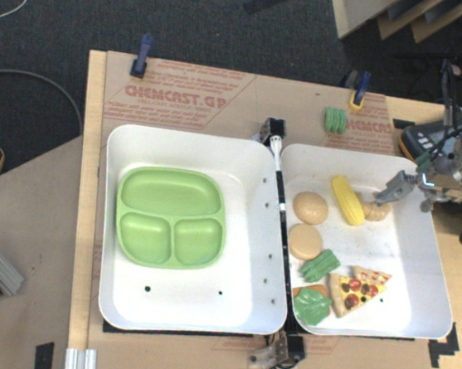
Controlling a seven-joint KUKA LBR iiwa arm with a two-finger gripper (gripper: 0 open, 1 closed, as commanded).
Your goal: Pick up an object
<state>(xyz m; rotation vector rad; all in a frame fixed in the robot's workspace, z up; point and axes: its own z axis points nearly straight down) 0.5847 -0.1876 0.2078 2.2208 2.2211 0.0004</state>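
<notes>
Cardboard-topped surface (225, 95) under my remote watch: nearest lie a pizza slice (358, 289) and green toys, then two tan rounds, then a yellow corn cob (348, 200), all in the right bin (421, 270), so any is a candidate. Farthest, the gripper (397, 190) hovers beside a small tan piece (375, 211); whether its fingers are open, I cannot tell.

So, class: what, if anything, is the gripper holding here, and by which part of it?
It cannot be told. The gripper sits over the right bin, right beside a small tan piece near the toy corn cob, but no object visibly sits between its fingers.
</notes>
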